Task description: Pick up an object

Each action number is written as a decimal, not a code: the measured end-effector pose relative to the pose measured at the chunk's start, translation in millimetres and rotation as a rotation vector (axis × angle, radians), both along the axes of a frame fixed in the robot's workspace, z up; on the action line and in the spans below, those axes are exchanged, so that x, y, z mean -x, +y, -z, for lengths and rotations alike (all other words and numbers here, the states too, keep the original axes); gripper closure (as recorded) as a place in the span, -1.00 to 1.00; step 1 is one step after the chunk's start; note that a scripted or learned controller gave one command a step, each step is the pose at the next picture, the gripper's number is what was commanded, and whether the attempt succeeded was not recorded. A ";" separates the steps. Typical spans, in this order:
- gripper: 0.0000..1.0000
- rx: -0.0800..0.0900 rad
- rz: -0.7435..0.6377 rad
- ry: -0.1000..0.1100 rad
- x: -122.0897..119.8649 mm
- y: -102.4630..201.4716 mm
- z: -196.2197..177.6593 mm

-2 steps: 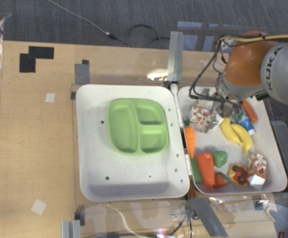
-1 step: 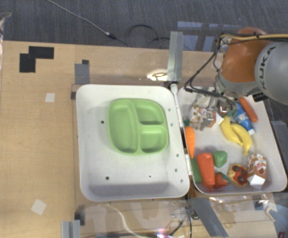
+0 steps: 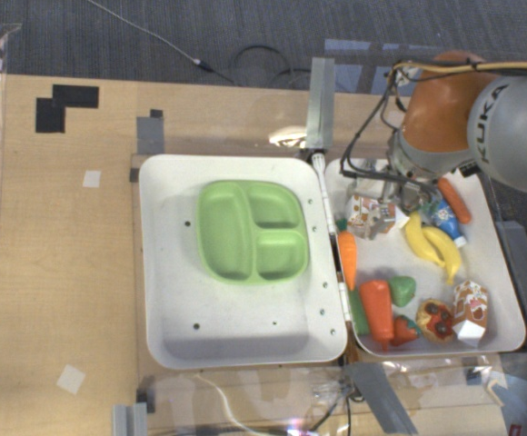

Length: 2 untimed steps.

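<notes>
Wooden benchtop, marked with black tape squares, carries two shallow white bins side by side, a layout that suits lifting from one tray and dropping into the other. At the far end of the right bin, the grey KUKA arm hangs its gripper low over a small patterned carton, which sits directly beneath it and looks the likeliest target. Whether the claw is spread or closed cannot be told; the orange wrist band and looping cables mask it from above. Just to its near right lie two toy bananas, with a blue-wrapped item and an orange carrot-like piece beside them. Farther toward the camera cluster a red pepper, a green piece, a strawberry-printed toy and a second small carton. Well to the claw's left, the other bin holds a green divided tray, apparently waiting to receive items.
</notes>
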<state>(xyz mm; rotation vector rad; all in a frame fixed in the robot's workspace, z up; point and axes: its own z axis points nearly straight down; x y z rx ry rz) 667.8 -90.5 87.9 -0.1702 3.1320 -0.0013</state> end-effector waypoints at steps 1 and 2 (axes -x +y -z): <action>-1.00 0.002 -0.133 -0.002 -2.7 -1.6 -0.5; -1.00 0.008 -0.506 -0.011 -4.3 -60.6 -65.8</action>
